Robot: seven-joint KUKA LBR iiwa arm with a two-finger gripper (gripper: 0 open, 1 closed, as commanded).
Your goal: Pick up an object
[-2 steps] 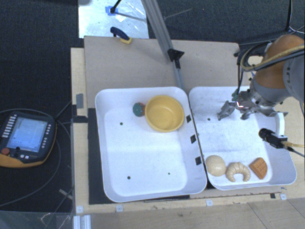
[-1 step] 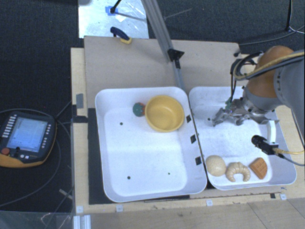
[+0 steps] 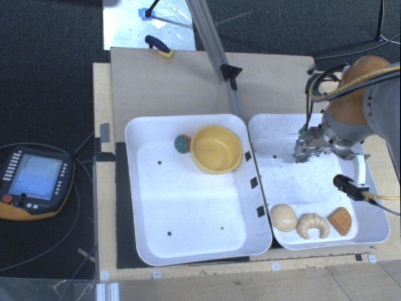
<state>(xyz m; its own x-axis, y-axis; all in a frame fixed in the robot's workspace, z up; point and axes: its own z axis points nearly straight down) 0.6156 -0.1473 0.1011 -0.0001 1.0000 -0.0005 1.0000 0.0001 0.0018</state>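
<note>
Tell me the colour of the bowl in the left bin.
The bowl is yellow, as the camera view shows.

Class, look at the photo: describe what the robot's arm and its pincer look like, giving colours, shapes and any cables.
The arm is thick, rounded and grey, with an orange band above the wrist. Dark cables loop beside the band. The pincer is a small, dark grey metal piece at the arm's end. A white bracket carrying a black cylinder hangs off the wrist.

You see: both white bins (image 3: 188, 231) smooth plastic, slight sheen. Yellow bowl (image 3: 216, 149) glossy plastic. Desk (image 3: 263, 83) matt, board-like, tan. Croissant (image 3: 313, 225) and round bun (image 3: 283, 217) smooth, toy-like plastic. Arm's orange band (image 3: 357, 89) glossy.
</note>
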